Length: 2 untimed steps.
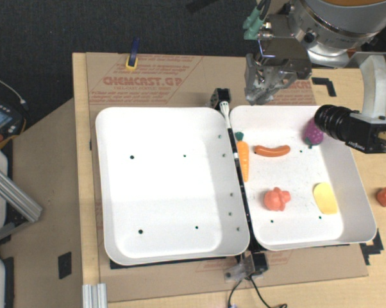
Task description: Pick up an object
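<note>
Altogether two white bins sit side by side on the desk (pixel 347 172): the left bin (pixel 167 185) and the right bin (pixel 347 230). Five toy foods lie in the right bin, one of each kind.

A carrot (pixel 243 159) lies against the bin's left wall, its long axis running roughly up and down the view, with its green top at the upper end and its tip pointing toward the lower edge. A sausage (pixel 271 150) lies just beside it, long axis across the view, ends curling slightly upward. A purple piece (possibly a grape bunch, hard to tell) (pixel 313 133) sits at the upper right of the bin, partly covered by a black cylindrical device (pixel 337 123). A pink-red lumpy fruit (pixel 277 198) rests near the bin's middle, and a yellow oval piece (pixel 325 197) lies to its right, long axis tilted from upper left to lower right. One more orange-red item (pixel 384 197) lies outside the bins at the view's right edge, on the bare desk.

The pincer (pixel 265 90) hangs over the cardboard sheet (pixel 148 76) just beyond the right bin's upper rim, well apart from every toy; nothing sits between its fingers, but I cannot tell how far apart they stand. A small yellow and blue clip (pixel 133 58) sits at the cardboard's far edge.
</note>
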{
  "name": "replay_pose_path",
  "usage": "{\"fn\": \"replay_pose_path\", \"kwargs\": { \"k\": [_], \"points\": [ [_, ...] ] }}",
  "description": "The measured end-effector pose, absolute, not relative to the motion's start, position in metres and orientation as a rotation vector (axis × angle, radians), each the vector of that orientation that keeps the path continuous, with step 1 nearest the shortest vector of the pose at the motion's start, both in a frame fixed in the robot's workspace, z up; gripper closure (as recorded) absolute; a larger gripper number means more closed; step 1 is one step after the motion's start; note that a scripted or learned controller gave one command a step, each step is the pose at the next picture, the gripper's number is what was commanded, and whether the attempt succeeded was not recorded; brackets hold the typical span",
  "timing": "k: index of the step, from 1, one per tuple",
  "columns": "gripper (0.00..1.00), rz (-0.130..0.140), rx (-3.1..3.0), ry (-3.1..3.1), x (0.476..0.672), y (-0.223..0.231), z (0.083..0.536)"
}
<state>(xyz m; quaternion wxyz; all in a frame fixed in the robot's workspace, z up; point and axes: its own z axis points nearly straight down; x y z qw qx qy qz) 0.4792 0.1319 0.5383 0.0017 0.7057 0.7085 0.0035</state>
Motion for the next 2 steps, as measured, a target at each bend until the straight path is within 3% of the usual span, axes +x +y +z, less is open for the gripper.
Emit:
{"fn": "replay_pose_path", "kwargs": {
  "k": [2],
  "points": [
    [1.0, -0.006, 2.218, 2.229, 0.478, 0.227, 0.519]
  ]
}}
